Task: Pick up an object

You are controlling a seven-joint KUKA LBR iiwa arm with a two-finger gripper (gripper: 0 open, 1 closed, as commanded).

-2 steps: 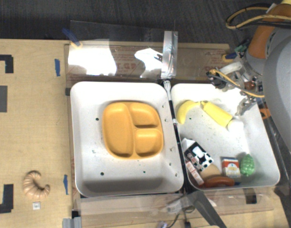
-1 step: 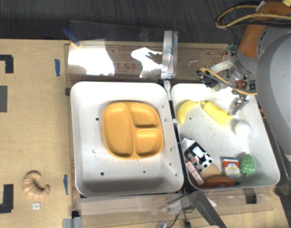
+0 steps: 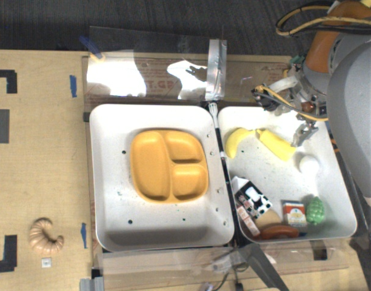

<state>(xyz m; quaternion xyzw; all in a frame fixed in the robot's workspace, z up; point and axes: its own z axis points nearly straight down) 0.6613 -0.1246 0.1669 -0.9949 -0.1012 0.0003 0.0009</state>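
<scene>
The grey arm (image 3: pixel 355 96) is reaching in over the right bin (image 3: pixel 340 214), its gripper (image 3: pixel 302 132) hanging above the bin's far side with nothing between its fingers; how wide they stand I cannot tell, so the pick is only beginning. Largest in sight, the smooth yellow compartment tray (image 3: pixel 169 164) is lying alone in the left bin (image 3: pixel 113 217). Nearest the gripper, the curved, glossy yellow banana (image 3: pixel 275 144) is sitting just beside it, so the next move likely calls for descending and closing across its narrow body, steering clear of the small knobbly green piece (image 3: pixel 316 211).
</scene>
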